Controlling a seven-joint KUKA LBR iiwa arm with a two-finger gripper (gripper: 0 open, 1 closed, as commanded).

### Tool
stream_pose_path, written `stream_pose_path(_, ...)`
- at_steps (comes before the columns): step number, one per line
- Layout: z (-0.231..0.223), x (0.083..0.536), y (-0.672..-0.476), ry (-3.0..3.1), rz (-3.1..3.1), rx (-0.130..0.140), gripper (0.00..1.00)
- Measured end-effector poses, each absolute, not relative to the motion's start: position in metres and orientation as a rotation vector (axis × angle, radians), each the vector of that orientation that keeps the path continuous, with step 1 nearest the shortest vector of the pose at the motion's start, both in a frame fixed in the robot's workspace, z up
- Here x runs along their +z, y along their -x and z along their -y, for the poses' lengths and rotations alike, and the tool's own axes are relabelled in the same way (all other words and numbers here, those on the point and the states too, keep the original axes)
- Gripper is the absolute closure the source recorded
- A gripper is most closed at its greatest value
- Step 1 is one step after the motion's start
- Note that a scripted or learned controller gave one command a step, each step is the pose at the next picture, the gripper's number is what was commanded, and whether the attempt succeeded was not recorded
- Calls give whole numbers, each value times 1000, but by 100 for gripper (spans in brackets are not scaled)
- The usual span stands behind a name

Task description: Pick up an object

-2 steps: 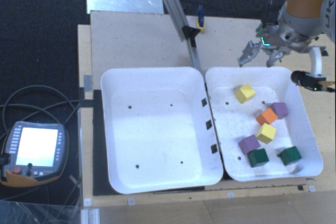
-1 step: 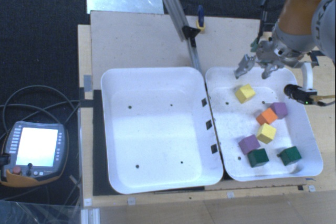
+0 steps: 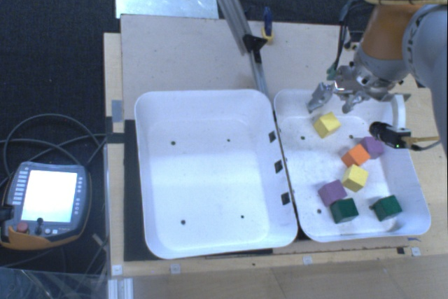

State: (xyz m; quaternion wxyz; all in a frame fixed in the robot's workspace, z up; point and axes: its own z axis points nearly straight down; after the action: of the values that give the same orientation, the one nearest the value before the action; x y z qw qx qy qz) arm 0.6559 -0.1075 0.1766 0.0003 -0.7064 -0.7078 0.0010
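My gripper [image 3: 334, 102] hangs over the far edge of the right bin [image 3: 413, 185], its two fingers spread apart with nothing between them. A yellow cube [image 3: 326, 124] lies just below it, a short gap away. Further toward the front lie an orange cube [image 3: 356, 155], a small purple block [image 3: 373, 146], a second yellow cube [image 3: 355, 177], a purple cube [image 3: 332, 191] and two dark green cubes [image 3: 344, 210] [image 3: 386, 207].
The left bin [image 3: 154, 171] stands beside the right one, joined by black clips along the shared rim. A metal pole [image 3: 231, 3] slants across the back of the bench. A teach pendant [image 3: 45, 203] lies on the floor at left.
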Motion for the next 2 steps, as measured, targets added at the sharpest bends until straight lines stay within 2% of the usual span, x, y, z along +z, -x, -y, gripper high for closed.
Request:
stream_pose_path(1,110,135,-656,2218,2223,3,0)
stream_pose_path(2,110,149,-658,2219,2230,-5,100)
